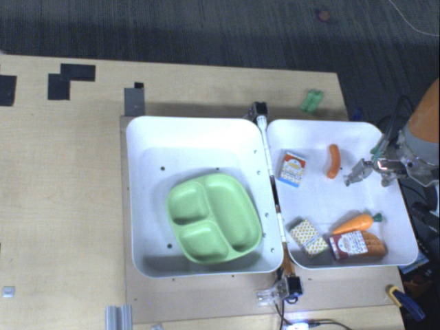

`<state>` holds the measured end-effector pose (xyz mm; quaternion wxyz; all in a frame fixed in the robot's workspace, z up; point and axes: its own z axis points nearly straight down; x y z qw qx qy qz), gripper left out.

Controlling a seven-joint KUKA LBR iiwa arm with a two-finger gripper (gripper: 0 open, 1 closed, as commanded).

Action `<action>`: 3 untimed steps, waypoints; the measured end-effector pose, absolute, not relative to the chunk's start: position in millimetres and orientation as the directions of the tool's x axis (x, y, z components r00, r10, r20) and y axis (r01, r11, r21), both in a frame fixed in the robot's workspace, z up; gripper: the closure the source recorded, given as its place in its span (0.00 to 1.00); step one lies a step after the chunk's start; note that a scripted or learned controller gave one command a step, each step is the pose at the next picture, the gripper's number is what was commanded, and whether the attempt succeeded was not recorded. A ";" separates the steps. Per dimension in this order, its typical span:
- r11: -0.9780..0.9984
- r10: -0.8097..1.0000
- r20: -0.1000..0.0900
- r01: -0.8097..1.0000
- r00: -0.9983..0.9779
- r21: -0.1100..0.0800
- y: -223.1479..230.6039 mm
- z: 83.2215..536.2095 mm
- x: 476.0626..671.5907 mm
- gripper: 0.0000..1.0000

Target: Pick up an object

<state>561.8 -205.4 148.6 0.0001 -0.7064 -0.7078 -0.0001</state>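
Left bin [137,184]: green divided plate [214,217]. Right bin [395,212]: small carton [292,168], sausage [333,161], carrot [355,223], patterned packet [308,236], red-labelled packet [352,244]. Gripper [364,172] above right rim; jaws' state unclear.

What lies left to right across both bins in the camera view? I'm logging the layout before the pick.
Green divided plate → small white and orange box → patterned packet → sausage → gripper.
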 end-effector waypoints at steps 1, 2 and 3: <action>0.006 1.000 -0.001 1.000 -0.006 0.006 -193.7 85.6 614.3 0.00; 0.009 1.000 -0.002 1.000 -0.009 0.011 -193.4 97.6 616.0 1.00; 0.005 1.000 0.000 1.000 -0.005 0.006 -113.1 218.2 550.4 1.00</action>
